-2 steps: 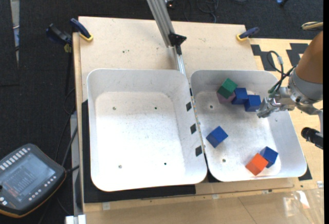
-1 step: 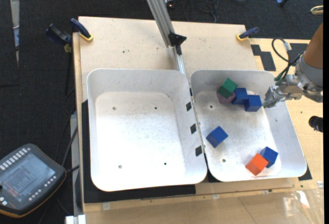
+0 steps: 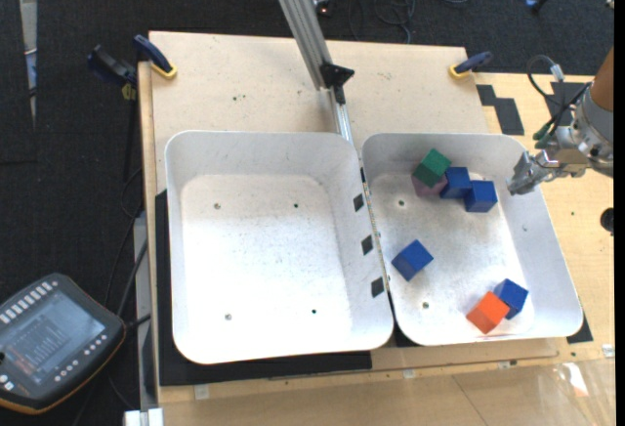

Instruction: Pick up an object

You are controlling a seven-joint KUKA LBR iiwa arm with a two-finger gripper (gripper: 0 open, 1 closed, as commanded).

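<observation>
The right bin (image 3: 454, 248) holds several small cubes. A green cube (image 3: 433, 163) sits at the back, touching a purple cube (image 3: 425, 185), with two blue cubes (image 3: 457, 181) (image 3: 479, 195) right beside them. Alone near the bin's left side lies another blue cube (image 3: 411, 259). In the front right corner an orange cube (image 3: 487, 313) touches a blue cube (image 3: 511, 296). My gripper (image 3: 522, 176) reaches in from the right and hangs over the bin's right rim, just right of the back cluster of cubes. Nothing shows between its tips.
The left bin (image 3: 264, 248) lies beside the right one. A slanted metal pole (image 3: 293, 4) ends at the bins' shared back edge. Clamps (image 3: 156, 58) (image 3: 472, 64) grip the board's back corners. A teach pendant (image 3: 49, 341) lies at the lower left.
</observation>
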